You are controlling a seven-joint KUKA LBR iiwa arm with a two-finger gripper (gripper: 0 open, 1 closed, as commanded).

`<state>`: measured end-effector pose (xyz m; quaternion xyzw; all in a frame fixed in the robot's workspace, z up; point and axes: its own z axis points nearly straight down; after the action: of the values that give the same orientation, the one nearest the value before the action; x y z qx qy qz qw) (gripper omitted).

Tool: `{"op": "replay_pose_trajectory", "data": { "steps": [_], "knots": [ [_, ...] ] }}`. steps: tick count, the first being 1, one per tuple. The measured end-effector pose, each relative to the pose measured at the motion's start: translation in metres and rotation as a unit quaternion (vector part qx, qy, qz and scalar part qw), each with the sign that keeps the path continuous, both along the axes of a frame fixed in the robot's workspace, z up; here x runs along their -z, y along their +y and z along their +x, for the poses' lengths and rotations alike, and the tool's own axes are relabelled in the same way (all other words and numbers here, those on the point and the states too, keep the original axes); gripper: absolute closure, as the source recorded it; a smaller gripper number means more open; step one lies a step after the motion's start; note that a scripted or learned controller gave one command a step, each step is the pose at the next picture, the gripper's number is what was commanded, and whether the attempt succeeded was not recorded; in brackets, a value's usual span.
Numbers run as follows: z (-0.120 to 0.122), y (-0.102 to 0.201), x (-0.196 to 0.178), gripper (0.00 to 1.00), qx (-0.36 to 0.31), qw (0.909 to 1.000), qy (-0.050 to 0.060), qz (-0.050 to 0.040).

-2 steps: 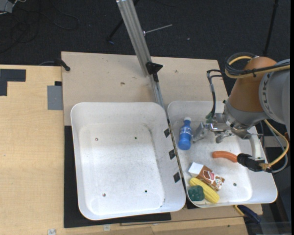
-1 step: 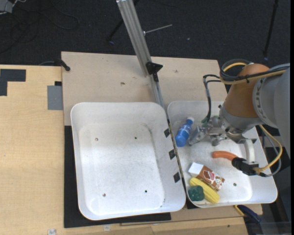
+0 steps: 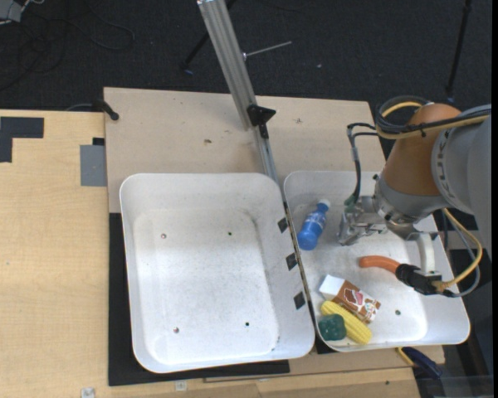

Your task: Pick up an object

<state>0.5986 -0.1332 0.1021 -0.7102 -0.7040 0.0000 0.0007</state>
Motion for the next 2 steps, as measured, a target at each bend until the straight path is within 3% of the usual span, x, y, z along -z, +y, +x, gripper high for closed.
{"op": "replay_pose_trajectory", "data": {
  "steps": [2],
  "knots": [
    [0.003,-0.001,-0.087,1.0,-0.004,1.0,-0.001,-0.0005]
  ]
}}
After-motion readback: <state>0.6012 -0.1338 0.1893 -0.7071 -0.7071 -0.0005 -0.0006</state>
